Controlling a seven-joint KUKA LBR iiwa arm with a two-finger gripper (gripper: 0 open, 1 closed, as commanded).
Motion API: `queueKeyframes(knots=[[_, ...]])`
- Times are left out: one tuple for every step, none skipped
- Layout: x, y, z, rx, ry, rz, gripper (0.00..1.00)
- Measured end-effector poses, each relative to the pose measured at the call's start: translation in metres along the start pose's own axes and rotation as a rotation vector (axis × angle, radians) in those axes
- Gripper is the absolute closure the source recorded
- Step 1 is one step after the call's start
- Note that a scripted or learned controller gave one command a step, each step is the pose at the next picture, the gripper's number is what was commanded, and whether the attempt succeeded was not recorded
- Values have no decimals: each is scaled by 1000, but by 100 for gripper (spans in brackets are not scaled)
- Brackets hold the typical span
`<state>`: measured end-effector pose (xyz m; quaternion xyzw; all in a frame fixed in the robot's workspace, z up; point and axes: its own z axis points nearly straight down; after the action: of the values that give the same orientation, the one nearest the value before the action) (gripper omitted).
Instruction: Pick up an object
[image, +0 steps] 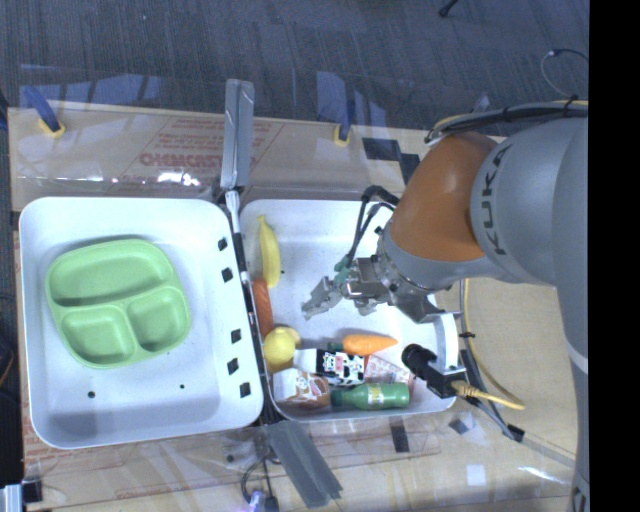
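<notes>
I am in the approach step: my tool (322, 297) hovers over the right bin (310, 215), fingers slightly parted, gripping nothing. Nearest is the carrot (368, 344), just below it; next I must descend squarely onto it.

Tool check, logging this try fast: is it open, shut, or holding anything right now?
Tool: hovering over the right bin, above bare floor; whether it is open or shut cannot be told, and nothing shows in its grip.

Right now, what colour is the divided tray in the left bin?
Light green. The divided tray shows best in the camera view, lying in the white left bin.
</notes>
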<state>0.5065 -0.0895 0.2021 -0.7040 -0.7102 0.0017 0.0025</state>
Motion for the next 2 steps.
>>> queueKeyframes(knots=[[-75,-24,62,-2,0,-109,0],[-98,-21,103,-30,-10,-238,0]])
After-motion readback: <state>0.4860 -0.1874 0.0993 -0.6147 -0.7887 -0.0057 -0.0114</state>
